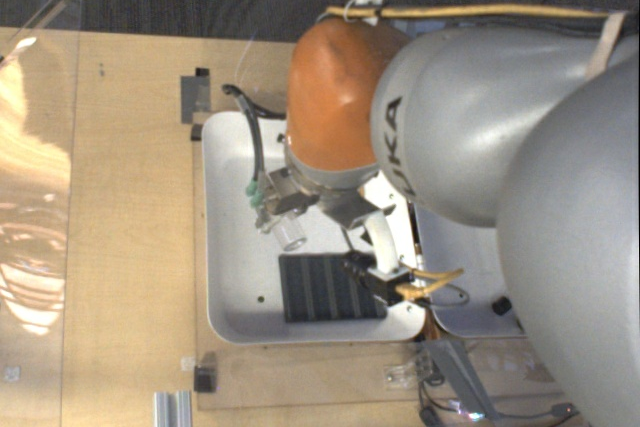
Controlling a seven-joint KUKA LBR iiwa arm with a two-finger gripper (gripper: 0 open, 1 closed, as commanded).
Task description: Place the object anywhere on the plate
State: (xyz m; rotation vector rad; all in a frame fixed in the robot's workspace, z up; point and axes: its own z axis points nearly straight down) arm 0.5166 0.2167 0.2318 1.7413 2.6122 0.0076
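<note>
Hand hangs low over the left bin, pointing down beneath the arm's orange band; whether it is clenched or released cannot be told. A black ribbed block lies flat in that bin, just beside the hand.

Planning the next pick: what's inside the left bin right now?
A black ribbed slab lies on the floor of the left bin, toward the view's bottom edge. The arm covers its upper right part, so anything there is hidden.
</note>
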